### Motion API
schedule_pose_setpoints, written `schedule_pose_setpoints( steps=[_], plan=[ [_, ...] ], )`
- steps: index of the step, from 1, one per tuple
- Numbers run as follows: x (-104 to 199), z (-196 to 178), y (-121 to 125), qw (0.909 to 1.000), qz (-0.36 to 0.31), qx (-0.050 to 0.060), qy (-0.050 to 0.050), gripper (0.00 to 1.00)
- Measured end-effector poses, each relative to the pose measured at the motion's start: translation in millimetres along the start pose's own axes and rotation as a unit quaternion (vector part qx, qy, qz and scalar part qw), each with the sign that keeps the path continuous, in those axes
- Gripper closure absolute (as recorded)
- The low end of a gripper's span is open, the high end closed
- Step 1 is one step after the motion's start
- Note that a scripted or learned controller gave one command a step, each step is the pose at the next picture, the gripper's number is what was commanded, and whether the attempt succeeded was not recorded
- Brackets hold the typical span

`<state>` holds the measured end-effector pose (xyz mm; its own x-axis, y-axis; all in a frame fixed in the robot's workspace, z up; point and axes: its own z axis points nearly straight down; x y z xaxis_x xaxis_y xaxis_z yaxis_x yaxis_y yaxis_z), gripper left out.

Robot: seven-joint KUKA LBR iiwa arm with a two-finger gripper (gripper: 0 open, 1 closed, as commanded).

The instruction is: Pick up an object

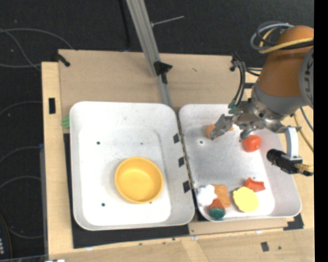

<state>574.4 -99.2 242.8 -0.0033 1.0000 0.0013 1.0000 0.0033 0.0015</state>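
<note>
Orange piece (210, 130) sits just left of the gripper (225, 125), finger state we cannot tell, so we risk nudging it toward the right bin (284, 206) wall instead of grasping.

Yellow bowl (139, 179) in left white bin (87, 119)

Single fixed camera sitting above the bench (126, 70), looking down at a slant, framing both white bins: left bin (93, 124) and right bin (284, 201) lying side by side mid-frame. Far enough back that the whole bench top and some dark floor with cables are showing around it. The arm (281, 70) is reaching in from the frame's right side.
</note>
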Motion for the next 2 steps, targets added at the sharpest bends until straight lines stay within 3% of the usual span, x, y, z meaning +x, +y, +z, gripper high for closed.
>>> schedule_pose_setpoints(
  steps=[1, 2],
  plan=[
    [-0.1, -0.1, 0.0, 1.0000, 0.001, 0.000, 0.000, 0.00],
    [-3.8, 42.7, -4.1, 1.0000, 0.003, 0.002, -0.002, 0.00]
  ],
)
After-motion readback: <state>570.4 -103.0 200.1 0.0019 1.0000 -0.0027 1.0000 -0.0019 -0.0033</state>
